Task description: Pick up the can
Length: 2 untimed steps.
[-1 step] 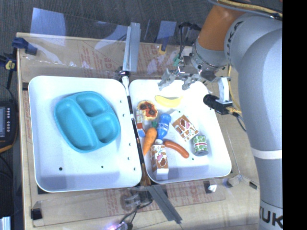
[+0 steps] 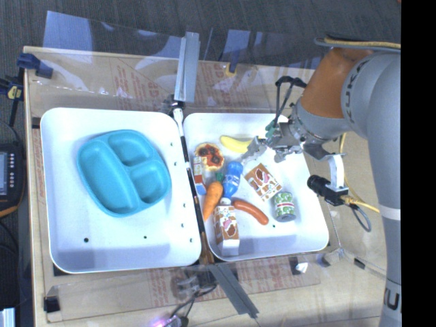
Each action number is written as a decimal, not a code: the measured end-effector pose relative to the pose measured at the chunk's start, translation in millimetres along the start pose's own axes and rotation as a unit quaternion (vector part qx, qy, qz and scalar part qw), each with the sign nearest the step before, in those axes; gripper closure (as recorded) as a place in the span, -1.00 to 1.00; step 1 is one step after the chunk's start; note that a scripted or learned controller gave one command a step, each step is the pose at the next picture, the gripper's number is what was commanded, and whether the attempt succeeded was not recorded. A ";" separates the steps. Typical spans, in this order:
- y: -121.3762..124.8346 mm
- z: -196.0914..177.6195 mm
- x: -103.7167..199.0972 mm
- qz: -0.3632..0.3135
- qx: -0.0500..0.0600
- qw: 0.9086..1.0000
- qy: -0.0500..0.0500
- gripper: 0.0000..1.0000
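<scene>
Two white bins sit on the worktop; the can (image 2: 284,206) lies at four o'clock in the right bin (image 2: 310,240), beside the sausage (image 2: 250,211). From the bin's one o'clock I'd bring the pincer (image 2: 272,142) straight down over the can, though I cannot tell how far it is open.

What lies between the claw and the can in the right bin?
In the camera view, a brown snack packet lies between the claw and the can.

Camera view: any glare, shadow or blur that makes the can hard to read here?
Camera view: light is even and soft; the small green-labelled can lies sharp enough in the right white bin, its label print too small to read. Pale reflections streak the clear panel behind the bins. The gripper looks slightly blurred.
</scene>
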<state>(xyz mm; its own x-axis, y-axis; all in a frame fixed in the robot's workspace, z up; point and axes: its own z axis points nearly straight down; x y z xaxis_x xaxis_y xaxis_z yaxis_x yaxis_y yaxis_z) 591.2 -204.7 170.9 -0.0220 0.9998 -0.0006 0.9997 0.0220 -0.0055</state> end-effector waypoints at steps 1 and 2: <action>-17.2 52.0 -5.3 -0.011 -0.010 1.000 -0.003 -1.00; -62.0 64.9 -6.5 -0.036 -0.019 0.999 -0.007 -1.00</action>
<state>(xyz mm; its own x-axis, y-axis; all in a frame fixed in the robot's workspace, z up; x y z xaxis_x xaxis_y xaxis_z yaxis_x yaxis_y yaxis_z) 529.0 -212.6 106.3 -0.0942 0.9954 -0.0157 0.9950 0.0947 0.0315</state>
